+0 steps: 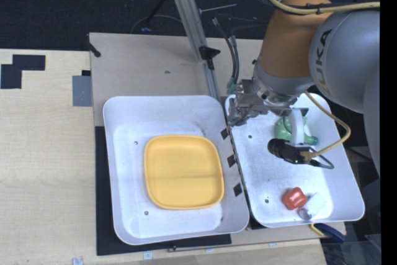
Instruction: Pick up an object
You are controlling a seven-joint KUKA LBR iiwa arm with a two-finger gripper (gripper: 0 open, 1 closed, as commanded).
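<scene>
A green object [284, 129] lies at the far side of the right bin [260, 178], largely hidden behind robot parts, so its shape is unclear. A red object [294, 198] sits near that bin's front edge, with a small pale item [305, 213], too small to identify, touching it. The hand [239, 110] hangs low over the right bin's far-left corner, beside the divide between the bins; whether it is open or grips anything cannot be told. The arm [347, 53] bends down from the right. A yellow plate [183, 170] lies in the left bin [124, 152].

Smooth matt yellow plastic plate [183, 171], wooden bench [149, 71]
</scene>
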